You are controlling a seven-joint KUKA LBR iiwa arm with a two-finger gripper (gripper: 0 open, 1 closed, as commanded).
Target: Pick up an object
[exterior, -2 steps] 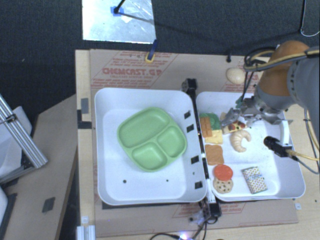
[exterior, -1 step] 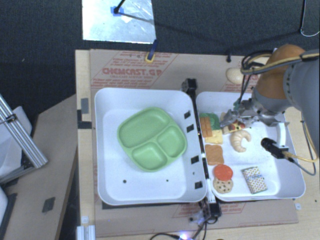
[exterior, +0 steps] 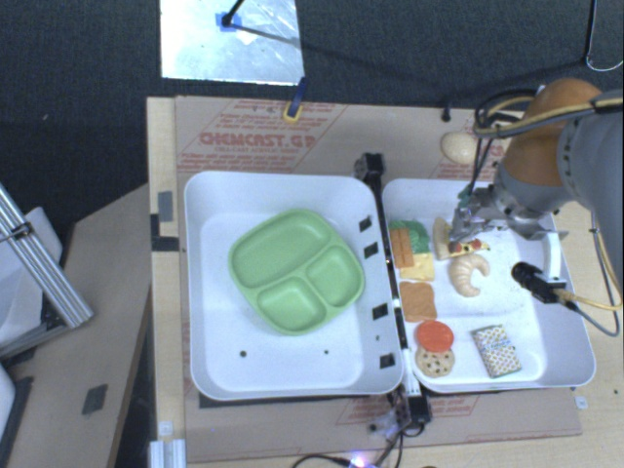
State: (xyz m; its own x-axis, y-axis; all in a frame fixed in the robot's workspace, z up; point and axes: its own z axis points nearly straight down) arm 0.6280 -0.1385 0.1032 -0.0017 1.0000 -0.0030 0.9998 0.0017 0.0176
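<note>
In the right bin (exterior: 575, 359), the hand (exterior: 468, 230) (grip state unclear) sits over the croissant (exterior: 470, 273).

I've just got the one fixed cam, mounted up above the bench (exterior: 244, 125) and looking down at a slant, far enough back that both white bins (exterior: 210, 291) fit in frame. My arm (exterior: 575, 154) comes in from the right.
</note>
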